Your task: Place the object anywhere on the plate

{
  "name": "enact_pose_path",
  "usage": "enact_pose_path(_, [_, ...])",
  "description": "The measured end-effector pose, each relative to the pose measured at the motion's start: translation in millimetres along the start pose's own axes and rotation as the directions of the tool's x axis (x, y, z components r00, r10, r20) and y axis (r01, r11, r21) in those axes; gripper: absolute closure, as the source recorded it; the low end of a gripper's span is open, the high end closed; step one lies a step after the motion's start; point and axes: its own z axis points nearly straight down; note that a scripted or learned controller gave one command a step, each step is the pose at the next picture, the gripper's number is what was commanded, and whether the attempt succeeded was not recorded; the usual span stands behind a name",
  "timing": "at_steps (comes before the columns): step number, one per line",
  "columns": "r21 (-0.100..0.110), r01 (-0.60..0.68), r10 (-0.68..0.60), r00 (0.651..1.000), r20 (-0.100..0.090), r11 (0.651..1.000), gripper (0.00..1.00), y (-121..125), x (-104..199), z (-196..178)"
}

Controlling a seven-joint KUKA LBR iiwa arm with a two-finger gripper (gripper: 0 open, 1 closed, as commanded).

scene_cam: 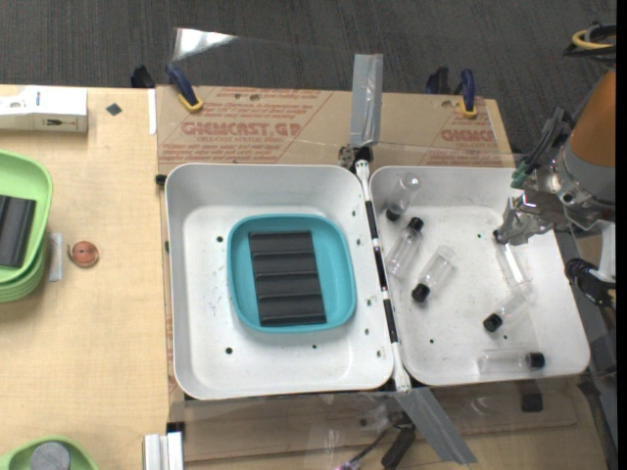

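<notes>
The arm (593, 155) is cut off by the right edge of the frame, and its end effector (511, 225) is too small to tell how the fingers stand. A green tray (24, 228) is cropped at the left edge. A green lid (44, 455) is cropped at the lower left corner.

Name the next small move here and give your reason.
Probably lower the pincer onto the clear vial just beneath it in the right bin. Nothing looks gripped yet, and the teal plate in the left bin has no vial.
</notes>
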Motion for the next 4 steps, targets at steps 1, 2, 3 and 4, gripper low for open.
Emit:
enact_pose_path(1, [0.001,0.002,-0.002,1.000,0.002,1.000,1.00,0.6,-0.7,-8.3])
enact_pose_path(2, [0.001,0.005,-0.005,1.000,0.004,1.000,1.00,1.2,-1.4,-16.5])
enact_pose_path(3, [0.003,0.007,-0.007,1.000,0.005,1.000,1.00,1.6,-2.2,-24.5])
enact_pose_path(4, [-0.002,0.221,-0.221,0.975,-0.004,0.975,1.00,-8.4,43.6,25.4])
